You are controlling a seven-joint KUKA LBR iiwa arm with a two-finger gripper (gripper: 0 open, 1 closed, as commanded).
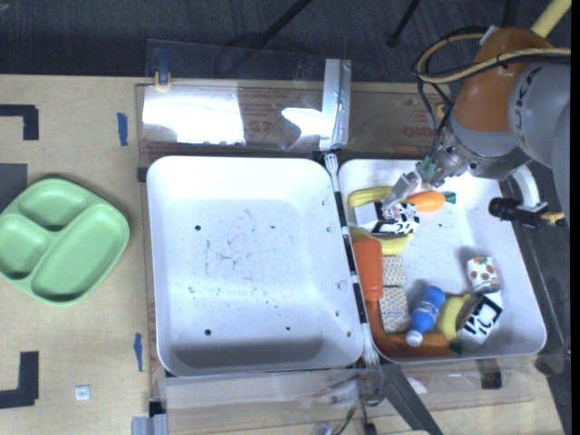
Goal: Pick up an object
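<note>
My gripper [405,191] hangs low over the back left part of the right bin [517,243], reaching in from the upper right. Right beside it lie a small orange carrot [432,202], a yellow banana [365,196] and a black-and-white toy [399,222]. The gripper's tip overlaps these three, and I see nothing clearly lifted. Further forward in the same bin lie a long orange piece [368,275], a blue bottle [424,311], a spotted cube [480,270] and a black-and-white block [483,318].
The left bin [245,261] stands beside the right one, sharing a middle wall. A green divided plate [59,238] rests on the bench at the far left. A clear plastic sheet [245,107] stands behind the left bin. Cables loop above the arm [507,107].
</note>
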